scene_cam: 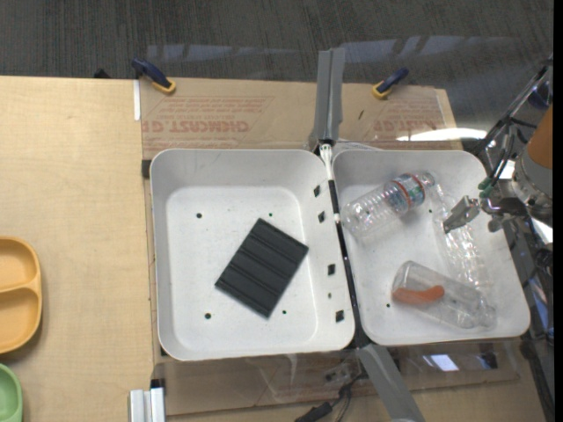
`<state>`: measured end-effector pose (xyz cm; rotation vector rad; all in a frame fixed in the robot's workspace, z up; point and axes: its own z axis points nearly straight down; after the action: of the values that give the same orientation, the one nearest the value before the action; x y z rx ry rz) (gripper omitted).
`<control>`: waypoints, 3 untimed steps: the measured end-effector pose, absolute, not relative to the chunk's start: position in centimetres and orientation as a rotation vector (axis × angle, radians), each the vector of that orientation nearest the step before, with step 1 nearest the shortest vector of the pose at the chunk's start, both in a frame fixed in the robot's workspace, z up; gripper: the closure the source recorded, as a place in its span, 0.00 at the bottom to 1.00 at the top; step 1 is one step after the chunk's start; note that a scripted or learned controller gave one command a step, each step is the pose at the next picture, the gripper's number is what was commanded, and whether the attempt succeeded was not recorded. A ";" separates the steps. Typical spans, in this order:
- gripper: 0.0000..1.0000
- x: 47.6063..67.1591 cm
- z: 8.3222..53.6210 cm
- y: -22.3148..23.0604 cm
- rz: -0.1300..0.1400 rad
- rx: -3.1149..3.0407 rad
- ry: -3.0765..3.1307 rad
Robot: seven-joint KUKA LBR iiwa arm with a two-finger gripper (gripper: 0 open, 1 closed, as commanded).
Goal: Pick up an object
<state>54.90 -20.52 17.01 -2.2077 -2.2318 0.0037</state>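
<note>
In the left bin (167,236), a flat black ribbed pad (262,266) lies at an angle near the middle. The right bin (369,323) holds a clear plastic bottle (390,202) with a coloured label, lying on its side at the upper left. A clear tube-like container (440,297) with an orange piece inside lies at the lower right. Crinkled clear plastic (464,253) lies between them. My gripper (476,215) hangs over the right side of the right bin, just above the crinkled plastic and right of the bottle. It is open, with nothing between its fingers.
A metal divider (327,104) runs between the bins at the back. Cardboard (229,112), held by two clamps, lies behind them. A yellow tray (18,293) and a green item (7,396) sit at the far left of the wooden bench.
</note>
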 end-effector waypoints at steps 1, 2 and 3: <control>0.00 49.4 10.9 -17.6 -0.028 -2.242 -2.271; 0.00 49.3 10.9 -17.6 -0.027 -2.241 -2.272; 0.00 54.6 9.1 -17.3 0.002 -2.210 -2.232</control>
<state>54.62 -17.33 9.14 -2.2104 -2.2316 0.0019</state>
